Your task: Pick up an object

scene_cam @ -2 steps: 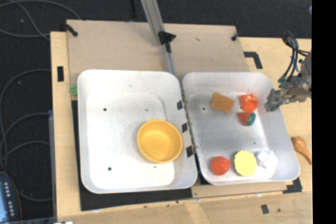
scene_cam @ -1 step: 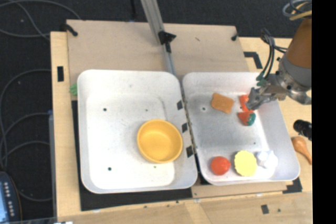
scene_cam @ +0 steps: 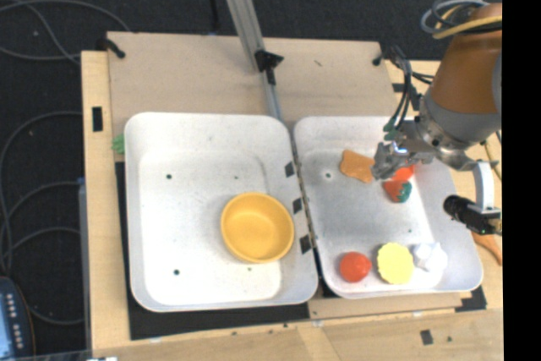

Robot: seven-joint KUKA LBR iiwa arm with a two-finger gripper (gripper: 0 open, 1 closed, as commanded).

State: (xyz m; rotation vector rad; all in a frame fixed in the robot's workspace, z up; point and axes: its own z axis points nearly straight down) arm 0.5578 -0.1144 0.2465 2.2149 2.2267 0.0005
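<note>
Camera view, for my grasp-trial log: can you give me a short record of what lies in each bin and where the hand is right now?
left bin: yellow bowl, near its right wall
right bin: orange block; red-and-green object; red ball; yellow round object; small white object
hand: low over the right bin, between the orange block and the red-and-green object
hand's hold: cannot tell
arm: reaches in from the view's right

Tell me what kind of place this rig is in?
Probably a robotics lab bench: two white bins sit on a board, loose cables trail over black flooring, and an aluminium post rises behind. The gripper hangs over toy-like objects.
</note>
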